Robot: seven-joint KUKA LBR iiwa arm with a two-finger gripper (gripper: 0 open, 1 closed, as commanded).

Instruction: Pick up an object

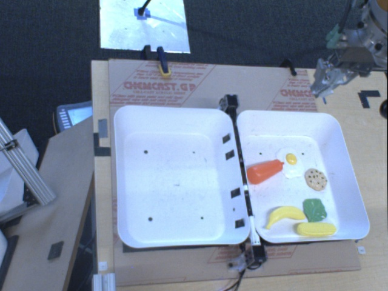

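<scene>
The right bin (327,123) holds several toy foods: an orange carrot (264,171), a fried egg (291,160), a round cookie (315,179), a yellow banana (285,215), a green piece (314,209) and a yellow corn-like piece (316,228). My gripper (324,82) hangs at the upper right, above and beyond the right bin's far edge, well away from all the foods. Nothing shows between its fingers.
The left bin (127,120) sits beside the right one, joined by a black-clipped divider (236,162). A shiny metal plate (144,16) lies at the back. A yellow clamp (163,68) holds the board's far edge.
</scene>
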